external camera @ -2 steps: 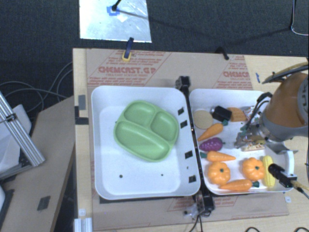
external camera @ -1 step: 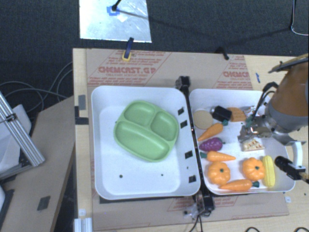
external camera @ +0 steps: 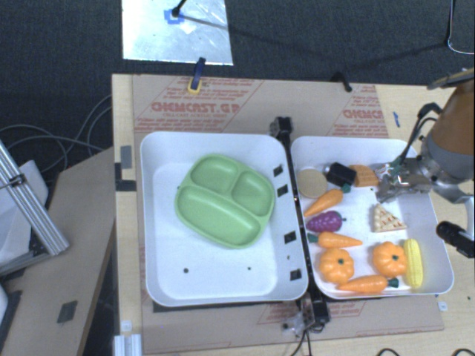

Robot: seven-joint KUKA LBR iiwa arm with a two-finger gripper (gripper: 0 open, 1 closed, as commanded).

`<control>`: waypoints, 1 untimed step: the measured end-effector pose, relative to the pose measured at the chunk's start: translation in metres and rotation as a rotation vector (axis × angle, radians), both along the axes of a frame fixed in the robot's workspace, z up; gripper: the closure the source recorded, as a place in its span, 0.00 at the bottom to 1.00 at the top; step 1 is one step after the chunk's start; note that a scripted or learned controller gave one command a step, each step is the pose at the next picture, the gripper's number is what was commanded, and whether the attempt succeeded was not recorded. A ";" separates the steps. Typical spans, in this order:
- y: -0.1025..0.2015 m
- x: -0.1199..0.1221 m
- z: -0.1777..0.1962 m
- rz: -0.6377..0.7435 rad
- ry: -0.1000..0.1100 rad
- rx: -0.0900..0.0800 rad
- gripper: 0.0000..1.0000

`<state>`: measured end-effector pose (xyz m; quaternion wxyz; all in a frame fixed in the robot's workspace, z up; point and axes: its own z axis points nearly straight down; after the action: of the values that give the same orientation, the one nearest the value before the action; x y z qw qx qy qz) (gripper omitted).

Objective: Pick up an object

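Two shallow white bins sit side by side on the bench. The left bin [external camera: 159,221] holds a green divided plate [external camera: 225,199], lying flat near its middle.

The right bin [external camera: 438,269] holds a scatter of toy food. At its far left lie a tan round piece [external camera: 312,181] and a black block [external camera: 341,174], with an orange ridged piece [external camera: 365,175] just right of the block. Below them a carrot [external camera: 324,201] lies at a slant, then a purple bunch of grapes [external camera: 325,220], then a second carrot [external camera: 339,239]. Near the front edge are a small pumpkin [external camera: 335,264], a third carrot [external camera: 366,284], another pumpkin [external camera: 389,258] and a yellow corn cob [external camera: 413,262] touching that pumpkin's right side. A tan wedge [external camera: 386,219] lies in the middle right of the bin.

The arm comes in from the right, and its gripper [external camera: 392,185] hangs over the far right part of the bin, just above the wedge and right of the ridged piece. I cannot tell how the gripper is set, and nothing visibly sits in it.
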<state>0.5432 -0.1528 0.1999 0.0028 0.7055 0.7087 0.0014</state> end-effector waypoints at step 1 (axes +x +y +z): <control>0.000 0.001 0.026 0.000 0.001 0.000 1.00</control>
<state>0.5446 -0.1529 0.2259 0.0024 0.7056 0.7086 0.0013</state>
